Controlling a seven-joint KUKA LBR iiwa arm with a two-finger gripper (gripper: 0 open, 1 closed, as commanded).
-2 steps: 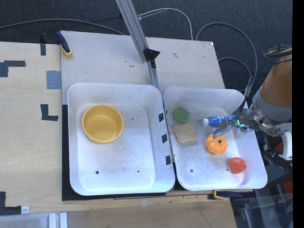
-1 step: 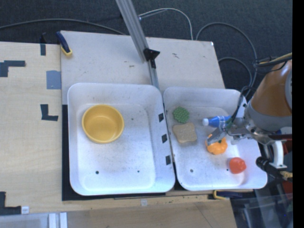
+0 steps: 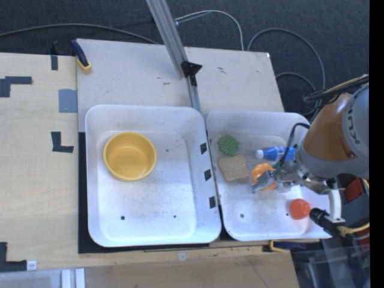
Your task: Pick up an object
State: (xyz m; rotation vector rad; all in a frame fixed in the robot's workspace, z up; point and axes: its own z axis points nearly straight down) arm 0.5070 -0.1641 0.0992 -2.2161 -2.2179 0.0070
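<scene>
- Orange object (image 3: 261, 172) in the right bin (image 3: 240, 221), small, rounded, glossy, lying near the bin's middle, just right of the tan piece and below the blue-and-white bottle.
- Gripper (image 3: 268, 182) low over the right bin, metallic tips right at the orange object's lower edge; touching or merely over it: cannot tell, and whether clenched, released or grasping: cannot tell either.
- Two shallow white bins side by side: left bin (image 3: 96, 221) and right bin, rims meeting along the middle, small black tabs on the shared edge.
- One yellow bowl (image 3: 129, 155) in the left bin, upright, toward its upper left, well apart from everything else.
- Five small things in the right bin: one green round textured piece (image 3: 228, 143) near the upper left; one tan piece (image 3: 233, 168), roughly square, just below the green one; one blue-and-white bottle (image 3: 273, 153) lying on its side; the orange object; one red ball (image 3: 299, 209) near the lower right rim.
- One arm (image 3: 336, 137), grey with an orange band, reaching in from the right, covering the right bin's far right side.
- Bottle's right end hidden behind the arm's wrist; exact shape of the orange object hard to make out, partly overlapped by the gripper parts.
- One metal pole (image 3: 168, 26) slanting down from the top edge to a black clamp above the bins, its upper end cut off.
- Dark cables (image 3: 252, 38) looping on the floor beyond the bench.
</scene>
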